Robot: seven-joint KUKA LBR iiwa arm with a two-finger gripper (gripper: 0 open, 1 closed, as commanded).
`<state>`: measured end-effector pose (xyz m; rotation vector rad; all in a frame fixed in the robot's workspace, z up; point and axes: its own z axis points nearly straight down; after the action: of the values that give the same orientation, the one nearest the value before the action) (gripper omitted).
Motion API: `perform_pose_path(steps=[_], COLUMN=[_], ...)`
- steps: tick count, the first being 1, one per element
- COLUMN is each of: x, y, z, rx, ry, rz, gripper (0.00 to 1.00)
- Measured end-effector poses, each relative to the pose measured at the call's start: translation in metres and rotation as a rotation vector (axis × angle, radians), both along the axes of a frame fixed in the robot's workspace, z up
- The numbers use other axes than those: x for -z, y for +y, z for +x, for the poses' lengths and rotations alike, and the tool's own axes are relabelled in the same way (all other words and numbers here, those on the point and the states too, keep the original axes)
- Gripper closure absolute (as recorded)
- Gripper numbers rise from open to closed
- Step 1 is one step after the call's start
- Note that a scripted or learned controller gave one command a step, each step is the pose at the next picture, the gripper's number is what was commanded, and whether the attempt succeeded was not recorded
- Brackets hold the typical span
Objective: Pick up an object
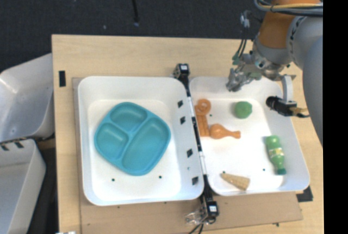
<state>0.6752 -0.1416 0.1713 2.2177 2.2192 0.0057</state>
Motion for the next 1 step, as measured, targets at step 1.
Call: perform_pose_path(steps=[1], x=[-0.0621], y=[0.0064], z=[0.0029], rx=[-0.003], ry=[-0.002], rz=[0.000], gripper=[1.00])
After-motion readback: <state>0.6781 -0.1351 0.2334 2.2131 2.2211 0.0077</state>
